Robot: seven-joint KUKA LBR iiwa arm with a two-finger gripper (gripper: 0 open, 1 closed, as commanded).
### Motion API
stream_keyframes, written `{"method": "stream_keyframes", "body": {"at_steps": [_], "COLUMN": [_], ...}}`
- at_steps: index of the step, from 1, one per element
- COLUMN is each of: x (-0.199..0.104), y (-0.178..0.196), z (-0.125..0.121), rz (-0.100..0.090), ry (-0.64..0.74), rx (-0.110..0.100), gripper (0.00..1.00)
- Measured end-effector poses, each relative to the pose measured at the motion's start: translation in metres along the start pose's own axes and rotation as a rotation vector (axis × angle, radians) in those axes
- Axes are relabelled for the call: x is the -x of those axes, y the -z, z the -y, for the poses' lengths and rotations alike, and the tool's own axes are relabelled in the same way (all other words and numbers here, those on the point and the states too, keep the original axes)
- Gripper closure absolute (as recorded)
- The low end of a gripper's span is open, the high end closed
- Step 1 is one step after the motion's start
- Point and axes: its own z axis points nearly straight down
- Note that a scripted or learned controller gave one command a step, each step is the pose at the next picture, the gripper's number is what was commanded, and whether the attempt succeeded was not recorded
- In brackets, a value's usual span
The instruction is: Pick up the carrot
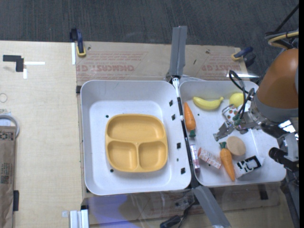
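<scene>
Two carrots lie in the right bin [270,177]. One carrot [189,117] rests along the bin's left wall, its green end toward the front. The other carrot [227,163] lies near the front, its green top pointing to the back. My gripper [223,132] hangs low over the middle of the right bin, just behind the second carrot's top and to the right of the first carrot. The arm's grey and orange wrist [280,87] hides the bin's right side.
Near the right bin's back wall are a banana [207,102] and a lemon [236,99]. A tan ball [236,146], a pink packet [209,158] and a black-and-white box [249,165] crowd the front carrot. The left bin [90,127] holds a yellow divided plate [137,143].
</scene>
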Motion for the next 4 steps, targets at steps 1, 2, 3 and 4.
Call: {"method": "stream_keyframes", "body": {"at_steps": [1, 2, 3, 4], "x": [0.006, 0.007, 0.058, 0.041], "y": [-0.038, -0.081, -0.011, -0.081], "z": [0.006, 0.017, 0.034, 0.019], "rz": [-0.001, 0.0, 0.002, -0.001], "ry": [0.225, 0.441, 0.394, 0.641], "rx": [0.0, 0.002, 0.003, 0.003], "gripper": [0.0, 0.0, 0.0, 0.0]}}
